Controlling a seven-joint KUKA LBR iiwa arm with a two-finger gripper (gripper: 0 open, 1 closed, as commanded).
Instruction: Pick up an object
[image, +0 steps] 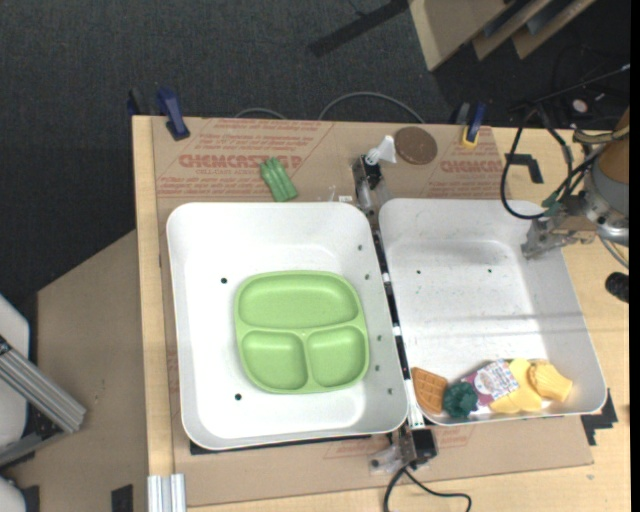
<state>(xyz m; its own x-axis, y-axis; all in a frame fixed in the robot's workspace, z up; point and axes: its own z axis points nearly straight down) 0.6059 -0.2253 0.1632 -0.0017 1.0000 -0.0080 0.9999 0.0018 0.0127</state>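
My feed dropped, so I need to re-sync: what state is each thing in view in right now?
Green divided plate: upright, lying flat in the left bin, compartments bare.
Toy food pile: clustered in the near corner of the right bin, untouched.
Green clip: lying on the cardboard behind the left bin.
End effector: at the right bin's far right rim, holding nothing visible.

Toys heaped in the near corner of the right bin (560, 300)

A small pile lies along the bin's front wall: a tan waffle-patterned piece (429, 388) at the left end, a dark green lump (460, 400) just beside it, a round white and pink packet (496, 380) in the middle, a flat yellow piece (512, 401) under it, and a yellow-orange toy (549, 380) at the right end, all touching or overlapping.
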